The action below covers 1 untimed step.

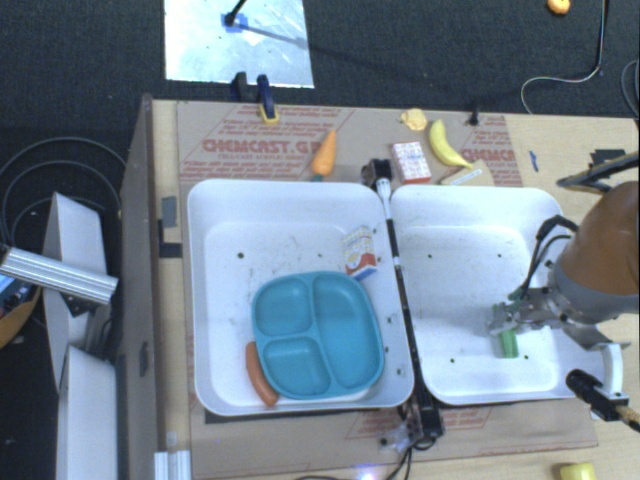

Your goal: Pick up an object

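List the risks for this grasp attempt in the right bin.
1. The hand sits over a small green object lying flat on the right bin floor; such a low, small thing may slip out as the hand lifts.
2. The object is close to the bin's near wall, so a nudge could push it against the wall instead of into the grasp.

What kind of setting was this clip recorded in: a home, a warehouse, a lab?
Most likely a robotics lab test bench. Two white bins sit side by side on a cardboard-covered bench, toy food such as a banana and carrot lies about, and loose cables trail over the dark floor.
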{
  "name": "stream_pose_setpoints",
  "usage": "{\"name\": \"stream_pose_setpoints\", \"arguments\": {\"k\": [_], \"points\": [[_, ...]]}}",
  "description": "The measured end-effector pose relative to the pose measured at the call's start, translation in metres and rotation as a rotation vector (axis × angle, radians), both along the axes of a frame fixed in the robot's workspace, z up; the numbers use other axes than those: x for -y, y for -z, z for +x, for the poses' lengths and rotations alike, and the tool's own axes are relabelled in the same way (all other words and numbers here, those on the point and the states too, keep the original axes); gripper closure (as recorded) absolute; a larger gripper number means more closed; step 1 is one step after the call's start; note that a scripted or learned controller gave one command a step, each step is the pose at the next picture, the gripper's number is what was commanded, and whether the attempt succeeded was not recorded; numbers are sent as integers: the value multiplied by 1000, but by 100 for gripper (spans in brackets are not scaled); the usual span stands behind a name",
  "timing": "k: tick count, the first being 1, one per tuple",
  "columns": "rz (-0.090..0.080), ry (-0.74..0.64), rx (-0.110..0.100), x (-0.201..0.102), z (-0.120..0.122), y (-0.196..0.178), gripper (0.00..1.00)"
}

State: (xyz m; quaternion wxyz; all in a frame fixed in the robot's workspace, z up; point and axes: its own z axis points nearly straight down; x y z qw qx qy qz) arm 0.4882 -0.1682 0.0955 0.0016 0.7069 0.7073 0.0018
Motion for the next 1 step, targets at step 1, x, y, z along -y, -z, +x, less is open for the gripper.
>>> {"name": "stream_pose_setpoints", "arguments": {"k": [1], "points": [[1,-8,1,-96,-1,-93,100]]}}
